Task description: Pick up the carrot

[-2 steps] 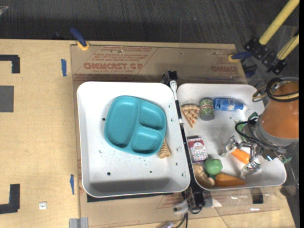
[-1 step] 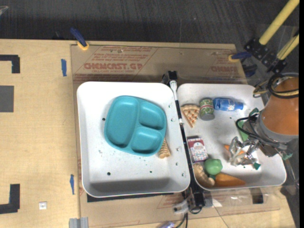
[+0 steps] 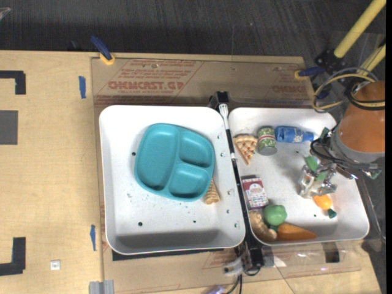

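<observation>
The gripper (image 3: pixel 317 182), its opening impossible to judge from above, hangs in the right bin (image 3: pixel 355 225) just over a small orange item (image 3: pixel 323 202), seemingly misplaced, since the carrot (image 3: pixel 296 231) lies apart at the near edge, beside a green ball (image 3: pixel 275 214).

The carrot (image 3: pixel 296 231) is a long orange toy, tapering to a point at its right end. It lies flat on the floor of the right bin (image 3: pixel 352 222), close to the near wall and roughly along it, with the pointed tip toward the right and slightly nearer. Its thick left end sits just beside a round green piece (image 3: pixel 275 214) and a tan lumpy one (image 3: pixel 262 225).
</observation>
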Robot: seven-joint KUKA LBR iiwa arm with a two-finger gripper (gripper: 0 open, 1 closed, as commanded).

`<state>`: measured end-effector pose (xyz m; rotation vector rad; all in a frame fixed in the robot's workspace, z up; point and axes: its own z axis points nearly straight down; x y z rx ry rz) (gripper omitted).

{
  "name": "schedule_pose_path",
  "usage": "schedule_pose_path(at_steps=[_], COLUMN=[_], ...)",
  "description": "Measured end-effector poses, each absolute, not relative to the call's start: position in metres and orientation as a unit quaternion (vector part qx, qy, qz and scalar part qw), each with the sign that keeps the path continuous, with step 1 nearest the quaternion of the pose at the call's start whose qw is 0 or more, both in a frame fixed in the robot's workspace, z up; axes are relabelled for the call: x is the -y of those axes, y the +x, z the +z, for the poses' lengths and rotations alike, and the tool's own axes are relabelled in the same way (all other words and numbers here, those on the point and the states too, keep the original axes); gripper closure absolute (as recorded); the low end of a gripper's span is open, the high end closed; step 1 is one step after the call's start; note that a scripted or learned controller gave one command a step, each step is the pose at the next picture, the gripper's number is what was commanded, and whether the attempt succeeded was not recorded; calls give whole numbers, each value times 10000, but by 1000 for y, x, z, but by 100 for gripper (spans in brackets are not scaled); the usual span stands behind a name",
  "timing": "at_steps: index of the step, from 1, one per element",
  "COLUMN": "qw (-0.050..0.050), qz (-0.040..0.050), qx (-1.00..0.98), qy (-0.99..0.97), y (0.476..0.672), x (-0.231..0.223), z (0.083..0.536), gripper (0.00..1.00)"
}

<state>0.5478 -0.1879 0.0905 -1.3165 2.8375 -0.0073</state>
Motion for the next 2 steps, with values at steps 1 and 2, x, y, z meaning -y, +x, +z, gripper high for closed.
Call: schedule_pose_path(at_steps=[1, 2], qw=[67, 38], qz=[-22, 6], qx=[-9072, -9114], qy=[-4207, -4115], y=[547, 493], x=[188, 219], z=[90, 90], gripper=[0, 0])
